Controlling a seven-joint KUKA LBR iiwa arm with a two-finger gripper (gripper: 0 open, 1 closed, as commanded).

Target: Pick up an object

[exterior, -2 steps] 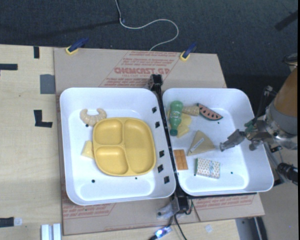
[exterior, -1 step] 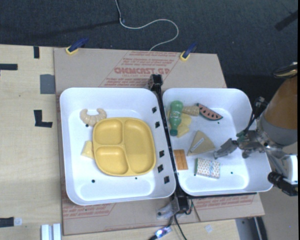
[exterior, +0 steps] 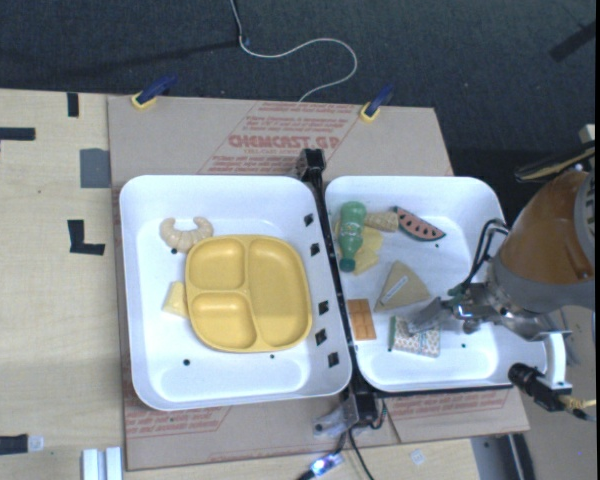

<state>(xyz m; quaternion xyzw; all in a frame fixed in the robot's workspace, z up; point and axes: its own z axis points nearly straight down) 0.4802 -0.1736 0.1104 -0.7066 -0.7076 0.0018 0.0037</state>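
A broad orange band (exterior: 548, 238) wraps the grey robot arm (exterior: 565, 268) above its wrist; a thin black cable (exterior: 483, 243) loops beside it, and the gripper (exterior: 428, 316) looks dull metallic grey, though blurred.

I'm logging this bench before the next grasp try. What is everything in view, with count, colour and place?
Bins: 2, white, side by side on the cardboard sheet.
Divided plate: 1, yellow, middle of the left bin.
Curved pastry toy: 1, tan, left bin, above the plate.
Flat piece: 1, pale yellow, left bin, partly under the plate's left edge.
Bottle: 1, green, right bin, upper left.
Watermelon slice toy: 1, red and dark, right bin, top.
Wedge: 1, tan, right bin, centre.
Small card: 1, orange, right bin, lower left.
Patterned packet: 1, pale with green edge, right bin, bottom.
Cable: 1, white, on the dark floor above.
Clips: 2, blue and yellow, cardboard's top edge.
Gripper: 1, grey, just above the packet.
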